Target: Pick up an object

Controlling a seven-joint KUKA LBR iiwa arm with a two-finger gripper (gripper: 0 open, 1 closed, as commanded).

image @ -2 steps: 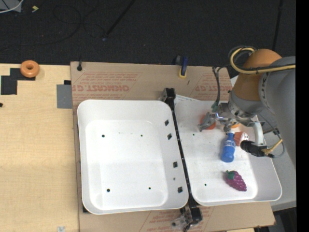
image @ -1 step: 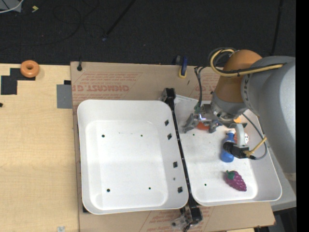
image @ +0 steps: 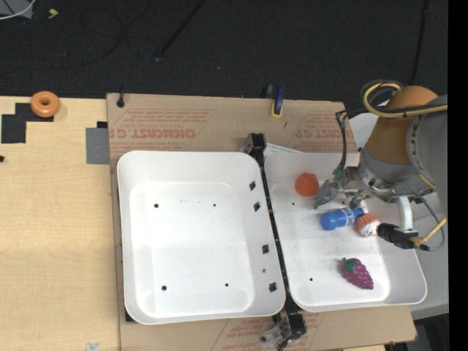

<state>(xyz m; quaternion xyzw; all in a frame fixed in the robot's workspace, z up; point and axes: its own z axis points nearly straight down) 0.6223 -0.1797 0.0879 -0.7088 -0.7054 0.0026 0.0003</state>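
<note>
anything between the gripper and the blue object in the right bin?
Nothing visible. The gripper hangs right over the blue object in the right bin, just above its upper-left end. The orange ball lies beside it to the upper left, the purple grapes lower down, both off the path.

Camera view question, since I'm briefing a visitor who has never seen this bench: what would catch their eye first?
Probably the grey arm with its orange band, reaching in from the right over the right bin. Its pincer hangs among bright toys there: an orange-red ball, a blue object and purple grapes. An orange ring sits alone on the bench's far left.
</note>
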